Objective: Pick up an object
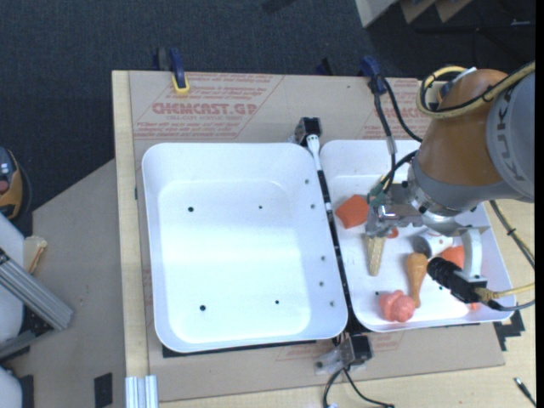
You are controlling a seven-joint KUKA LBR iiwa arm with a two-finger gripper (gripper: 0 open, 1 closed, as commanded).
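Two white bins sit side by side on a bench. The arm (476, 134) reaches in from three o'clock, its gripper (384, 215) low over the right bin (361, 164) — whether it grips anything cannot be told. At nine o'clock of the gripper lies an orange block (350, 212); at six o'clock, a tan cone (375, 254). A pink lump (397, 306) rests at the bin's six o'clock — beside an orange cone (416, 272).

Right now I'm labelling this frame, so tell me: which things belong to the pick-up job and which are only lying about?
Job:
- red-orange block
- tan cone
- orange cone
- pink lumpy toy
- right white bin
- end effector

Lying about:
- left white bin
- blue clamps
- cardboard sheet
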